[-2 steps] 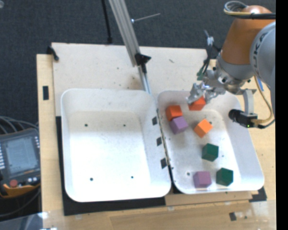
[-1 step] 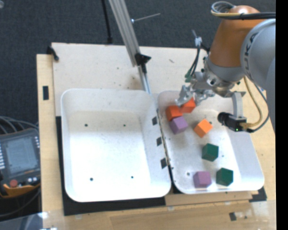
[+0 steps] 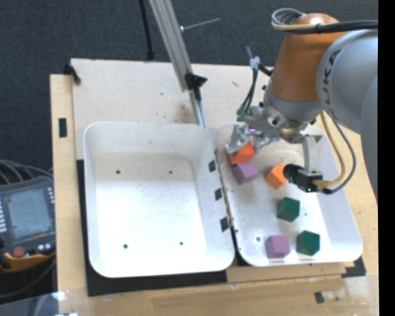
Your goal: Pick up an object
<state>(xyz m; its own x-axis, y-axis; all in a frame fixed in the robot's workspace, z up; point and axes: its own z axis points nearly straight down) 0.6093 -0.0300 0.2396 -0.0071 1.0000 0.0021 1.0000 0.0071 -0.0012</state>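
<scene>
My gripper [image 3: 242,142] hangs over the upper left corner of the right bin [image 3: 329,255], under the grey and orange arm. An orange block [image 3: 243,155] lies right at its tip, partly covered by it. Whether the block is gripped or only lies beneath is unclear. A purple block [image 3: 245,172] touches the orange one on its near side. A second orange block [image 3: 276,176] lies a little to the right, apart from the gripper.
Two green blocks [image 3: 288,209] [image 3: 308,242] and another purple block [image 3: 276,246] lie toward the right bin's front. The left bin [image 3: 99,143] stands beside it, across the shared rim. A slanted metal rail [image 3: 174,38] rises behind the bins.
</scene>
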